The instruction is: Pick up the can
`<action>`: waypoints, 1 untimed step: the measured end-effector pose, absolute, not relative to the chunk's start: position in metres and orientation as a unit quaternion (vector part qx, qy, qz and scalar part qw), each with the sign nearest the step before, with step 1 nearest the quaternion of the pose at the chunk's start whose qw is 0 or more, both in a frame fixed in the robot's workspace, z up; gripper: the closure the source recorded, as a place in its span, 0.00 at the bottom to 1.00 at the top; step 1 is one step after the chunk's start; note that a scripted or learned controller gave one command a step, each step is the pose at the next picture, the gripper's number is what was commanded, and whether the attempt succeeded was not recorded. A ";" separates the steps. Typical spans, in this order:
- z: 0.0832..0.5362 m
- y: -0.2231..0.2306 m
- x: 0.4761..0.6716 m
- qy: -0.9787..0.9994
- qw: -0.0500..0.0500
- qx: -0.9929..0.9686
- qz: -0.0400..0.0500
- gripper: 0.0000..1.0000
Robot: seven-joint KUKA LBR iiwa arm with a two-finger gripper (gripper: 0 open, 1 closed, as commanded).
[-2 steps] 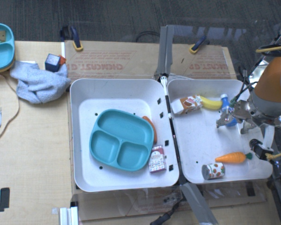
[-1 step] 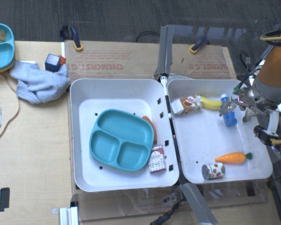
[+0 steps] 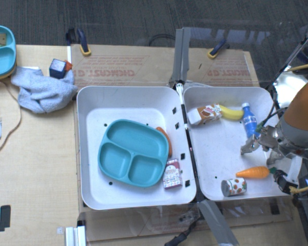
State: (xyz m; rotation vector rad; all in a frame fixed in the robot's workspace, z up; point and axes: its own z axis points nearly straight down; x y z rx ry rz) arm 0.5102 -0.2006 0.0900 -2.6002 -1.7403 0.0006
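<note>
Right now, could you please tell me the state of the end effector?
End effector: cannot be told; it is above the right bin, apart from the can.

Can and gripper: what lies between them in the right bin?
In the camera view, the carrot lies between the gripper and the can, which rests on its side near the right bin's front edge. The carrot sits just above the can.

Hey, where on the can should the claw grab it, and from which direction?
The can lies on its side in the right bin, near the front edge, just below the carrot. Probably best to come straight down from above and close across its round body at mid-length, fingers on the two long sides, keeping clear of the carrot.
</note>
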 end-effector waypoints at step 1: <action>0.165 -0.114 0.496 -0.537 0.000 -0.844 0.001 0.00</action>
